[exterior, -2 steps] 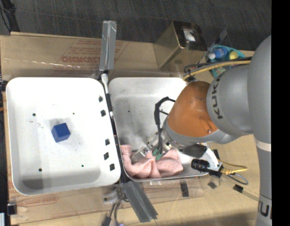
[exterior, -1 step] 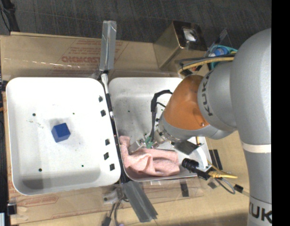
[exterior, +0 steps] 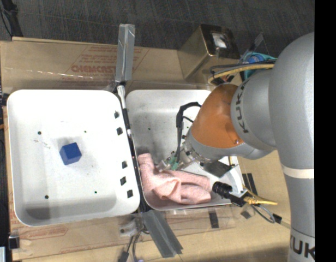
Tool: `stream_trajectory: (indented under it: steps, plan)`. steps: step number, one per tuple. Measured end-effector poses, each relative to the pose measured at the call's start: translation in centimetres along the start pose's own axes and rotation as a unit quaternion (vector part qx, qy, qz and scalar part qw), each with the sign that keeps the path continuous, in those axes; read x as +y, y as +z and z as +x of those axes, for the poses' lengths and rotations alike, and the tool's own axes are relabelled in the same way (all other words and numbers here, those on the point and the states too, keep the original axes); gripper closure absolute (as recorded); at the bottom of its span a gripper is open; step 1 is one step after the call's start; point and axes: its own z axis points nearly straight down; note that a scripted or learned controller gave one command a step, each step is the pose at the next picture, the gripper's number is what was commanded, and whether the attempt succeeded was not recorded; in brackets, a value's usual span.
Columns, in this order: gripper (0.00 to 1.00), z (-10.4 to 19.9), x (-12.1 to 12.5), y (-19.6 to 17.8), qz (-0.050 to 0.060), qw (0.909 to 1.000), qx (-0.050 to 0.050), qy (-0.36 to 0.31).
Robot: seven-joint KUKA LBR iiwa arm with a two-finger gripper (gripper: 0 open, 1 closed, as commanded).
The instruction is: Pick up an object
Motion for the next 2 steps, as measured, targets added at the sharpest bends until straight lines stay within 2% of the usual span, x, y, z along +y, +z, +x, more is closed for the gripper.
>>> stream_trajectory:
  steps: [1, 2]
  plan:
    - [0.0, -0.04, -0.02, -0.01, 0.0, 1.0, 0.0, 0.0]
    - [1.0, -0.02, 0.07, -0.98, 0.0, 1.0, 0.0, -0.002]
